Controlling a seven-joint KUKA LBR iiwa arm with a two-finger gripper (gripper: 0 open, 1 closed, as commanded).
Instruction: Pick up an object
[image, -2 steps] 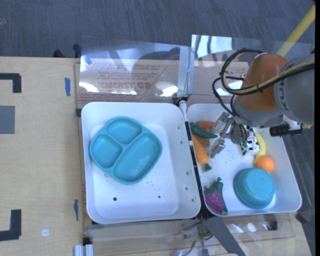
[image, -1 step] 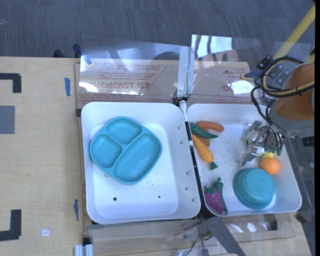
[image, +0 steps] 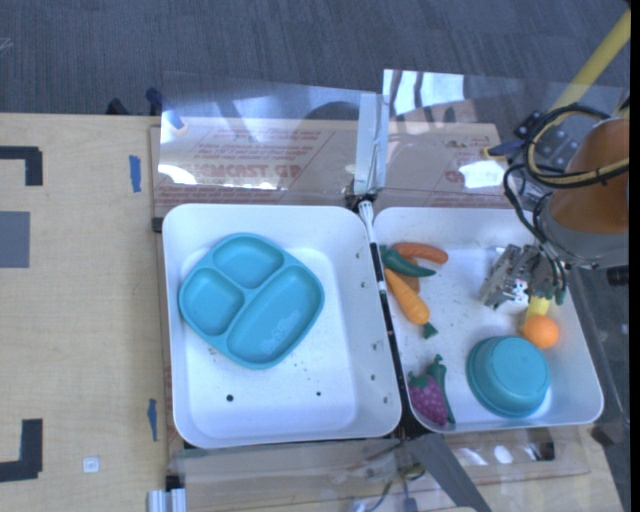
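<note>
Claw (image: 515, 280) hung low in right bin (image: 590, 400), near top right. Could not tell its state. Orange fruit (image: 541, 331) lay just beside it. Blue bowl (image: 508, 375) sat below. Carrot (image: 406, 297), pepper (image: 408, 262), grapes (image: 430, 392) lay along left side. Blue plate (image: 251, 299) sat in left bin (image: 300, 410).

The light is bright and even, and it comes from above. The two white bins (image: 200, 420) look a little washed out. Shiny glare sits on the clear plastic sheet (image: 260, 130) at the far side, with a strong white patch near the far right. Shadows are soft and small, just under the blue plate (image: 252, 298) and bowl (image: 508, 375). The picture is a bit fuzzy and grainy all over.
</note>
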